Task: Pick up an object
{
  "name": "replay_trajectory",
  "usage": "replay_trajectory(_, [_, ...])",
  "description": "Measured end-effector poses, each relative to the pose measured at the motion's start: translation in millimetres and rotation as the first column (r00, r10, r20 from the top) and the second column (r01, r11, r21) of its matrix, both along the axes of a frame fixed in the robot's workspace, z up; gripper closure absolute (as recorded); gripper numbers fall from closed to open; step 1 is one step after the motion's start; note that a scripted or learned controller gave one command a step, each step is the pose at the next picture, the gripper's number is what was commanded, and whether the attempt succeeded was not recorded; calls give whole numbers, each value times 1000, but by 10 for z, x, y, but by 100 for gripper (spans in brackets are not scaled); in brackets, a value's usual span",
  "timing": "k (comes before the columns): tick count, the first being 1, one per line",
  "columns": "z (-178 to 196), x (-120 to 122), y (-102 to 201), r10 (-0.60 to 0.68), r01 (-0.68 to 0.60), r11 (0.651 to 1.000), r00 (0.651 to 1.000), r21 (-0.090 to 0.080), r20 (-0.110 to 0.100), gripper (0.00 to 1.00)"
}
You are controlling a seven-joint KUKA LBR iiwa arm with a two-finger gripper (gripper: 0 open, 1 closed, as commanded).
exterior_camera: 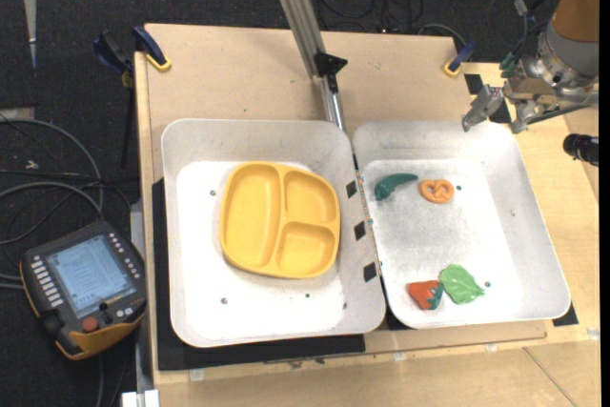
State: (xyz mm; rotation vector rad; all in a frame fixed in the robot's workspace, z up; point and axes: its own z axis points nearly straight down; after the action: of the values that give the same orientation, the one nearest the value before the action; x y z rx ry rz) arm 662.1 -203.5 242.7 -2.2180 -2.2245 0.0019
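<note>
Picking from the right bin (534, 234) makes most sense, since every small object lies there, while the left bin (191, 205) carries just a yellow divided plate (280, 220), too broad for two fingers. Hovering over the right bin's far corner, the gripper (503, 110) grasps nothing; whether its fingers stand apart or together I cannot tell. Among the targets, the green leaf-shaped piece (462, 286) touches a red piece (422, 295) near the front wall, so a descent there risks nudging both. A dark green piece (393, 186) sits close to the inner wall. Best odds, I judge, lie with the orange pretzel (437, 192), apart from its neighbours and nearest the arm
</note>
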Motion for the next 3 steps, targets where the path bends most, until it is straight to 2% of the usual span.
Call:
replay_trajectory(1, [0,0,-1,0,0,1000,1000,-1,0,0])
replay_trajectory(3, [-1195,-99,56,-2,2,1000,1000,1,-6,0])
